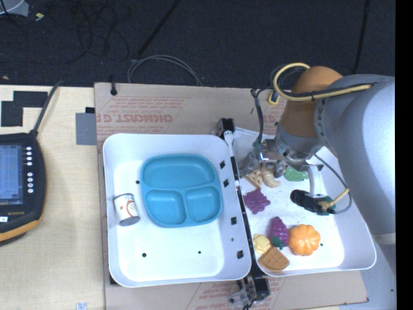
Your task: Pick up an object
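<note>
Gripper [271, 160] is down in the right bin [339, 241], up and left of the orange pumpkin [304, 239]. The wrist hides it, so I can't tell how far open it is or whether it has hold of anything.

- Nearest candidate is the tan bread piece [263, 177], further up-left of the pumpkin, just beside the gripper. Can't tell if they touch.
- Green piece [297, 174]: straight above the pumpkin, near the gripper.
- Purple grapes [257, 201]: up-left of the pumpkin, below the bread.
- Second grape bunch [278, 230]: touching the pumpkin's left side.
- Yellow piece [261, 243]: left of the pumpkin, past those grapes.
- Waffle [274, 259]: below-left of the pumpkin.
- Left bin [168, 254], well left of the pumpkin, holds a blue divided plate [181, 189] and a small can [126, 208].
</note>
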`<state>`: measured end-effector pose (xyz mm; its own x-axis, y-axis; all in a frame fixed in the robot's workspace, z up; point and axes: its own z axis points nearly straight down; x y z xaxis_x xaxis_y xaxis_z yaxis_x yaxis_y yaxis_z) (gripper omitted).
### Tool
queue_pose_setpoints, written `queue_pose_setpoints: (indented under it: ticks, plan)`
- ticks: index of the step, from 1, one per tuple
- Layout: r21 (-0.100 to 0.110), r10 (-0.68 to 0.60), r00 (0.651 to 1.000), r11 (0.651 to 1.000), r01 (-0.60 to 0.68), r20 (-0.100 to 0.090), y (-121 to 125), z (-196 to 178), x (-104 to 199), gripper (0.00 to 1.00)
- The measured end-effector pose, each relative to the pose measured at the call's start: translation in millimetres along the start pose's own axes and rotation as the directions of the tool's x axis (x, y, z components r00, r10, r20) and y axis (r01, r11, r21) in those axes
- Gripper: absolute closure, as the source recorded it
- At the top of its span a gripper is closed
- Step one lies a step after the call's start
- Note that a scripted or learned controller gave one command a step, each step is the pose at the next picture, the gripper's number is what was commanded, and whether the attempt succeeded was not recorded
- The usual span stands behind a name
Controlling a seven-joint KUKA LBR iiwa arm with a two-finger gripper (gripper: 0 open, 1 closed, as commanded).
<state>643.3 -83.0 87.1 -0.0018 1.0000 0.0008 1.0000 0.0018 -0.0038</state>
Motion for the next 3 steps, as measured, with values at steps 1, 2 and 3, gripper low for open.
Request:
queue_pose_setpoints:
  ticks: [1,2,3]
  plan:
    - [-0.004,0.003,1.000,1.000,-0.003,0.002,1,-30,-29,0.00]
    - [-0.008,0.002,1.000,1.000,-0.002,-0.004,3,-4,-54,0.00]
    - [-0.006,0.001,1.000,1.000,-0.001,0.006,2,-5,-21,0.00]
